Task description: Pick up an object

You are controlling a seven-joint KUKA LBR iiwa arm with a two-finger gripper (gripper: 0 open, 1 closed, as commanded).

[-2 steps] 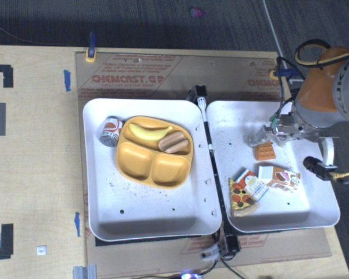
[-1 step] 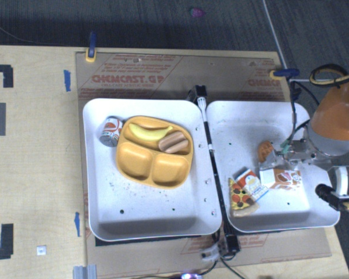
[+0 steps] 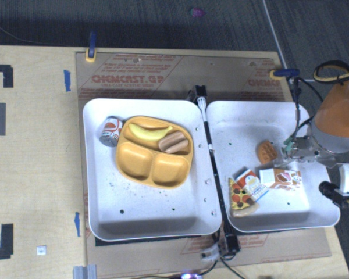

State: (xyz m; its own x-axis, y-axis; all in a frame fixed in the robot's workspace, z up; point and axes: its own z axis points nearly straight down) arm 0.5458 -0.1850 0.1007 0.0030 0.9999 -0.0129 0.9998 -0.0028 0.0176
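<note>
Farthest left of the gripper, well apart from it in the left bin point(image 3: 96, 173), a yellow divided tray point(image 3: 154, 158) holds a banana point(image 3: 146, 133) and a hot dog point(image 3: 173, 142), with a small can point(image 3: 110, 131) touching the tray's left edge. None of these is close enough to be the sensible target from where the arm stands.

In the right bin point(image 3: 238, 118), nearer the gripper, a pizza slice point(image 3: 242, 196) lies with a small box point(image 3: 254, 185) partly across it, both down and to the left of the gripper. A round brown pastry point(image 3: 267, 151) sits just to the gripper's left, and a flat white packet point(image 3: 284, 179) lies just below it.

The gripper point(image 3: 295, 149) hangs at the right side of this bin under the arm's orange band point(image 3: 336, 112); whether it is spread or pressed together cannot be told at this size, and nothing is seen pinched.

The step in hand looks like settling on a target. The pastry seems the best choice, being nearest and standing alone. A good approach would centre over it, descend straight, and close across its narrow width, keeping clear of the packet's edge and the bin wall.
</note>
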